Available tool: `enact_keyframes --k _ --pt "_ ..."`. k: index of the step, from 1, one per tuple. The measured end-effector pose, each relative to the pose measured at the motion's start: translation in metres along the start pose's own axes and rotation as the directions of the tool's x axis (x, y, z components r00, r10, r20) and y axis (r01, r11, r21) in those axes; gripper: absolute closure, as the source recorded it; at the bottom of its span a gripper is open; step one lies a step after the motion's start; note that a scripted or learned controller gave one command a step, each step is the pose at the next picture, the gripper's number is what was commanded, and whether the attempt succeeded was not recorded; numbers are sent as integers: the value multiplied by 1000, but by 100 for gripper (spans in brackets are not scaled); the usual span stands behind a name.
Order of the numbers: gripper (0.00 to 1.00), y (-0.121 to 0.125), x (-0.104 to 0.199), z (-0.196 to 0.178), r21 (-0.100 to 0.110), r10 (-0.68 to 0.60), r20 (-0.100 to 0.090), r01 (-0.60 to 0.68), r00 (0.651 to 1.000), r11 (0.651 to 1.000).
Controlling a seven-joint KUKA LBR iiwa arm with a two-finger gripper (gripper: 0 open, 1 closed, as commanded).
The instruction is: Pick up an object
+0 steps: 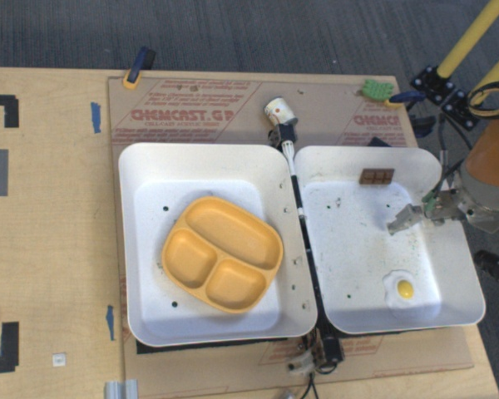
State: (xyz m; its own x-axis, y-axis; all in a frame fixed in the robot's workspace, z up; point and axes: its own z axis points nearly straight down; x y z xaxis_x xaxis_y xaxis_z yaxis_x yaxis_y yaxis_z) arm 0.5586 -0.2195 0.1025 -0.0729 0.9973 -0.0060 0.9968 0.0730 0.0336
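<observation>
- The gripper (407, 217) is hovering over the right bin (349, 306), its open fingers gripping nothing.
- A yellow divided plate (223, 253) is lying in the left bin (141, 223).
- The wooden bench (50, 223) is standing on grey carpet (233, 19).

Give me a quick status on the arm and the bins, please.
Gripper over right bin, nothing seen between its fingers. Fried egg toy near front, brown chocolate piece at back, both untouched. Yellow divided plate in left bin.
</observation>
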Motion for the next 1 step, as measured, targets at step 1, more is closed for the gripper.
enact_keyframes --k 1 --pt "0 -6 13 3 -5 -16 8 16 1000 1000"
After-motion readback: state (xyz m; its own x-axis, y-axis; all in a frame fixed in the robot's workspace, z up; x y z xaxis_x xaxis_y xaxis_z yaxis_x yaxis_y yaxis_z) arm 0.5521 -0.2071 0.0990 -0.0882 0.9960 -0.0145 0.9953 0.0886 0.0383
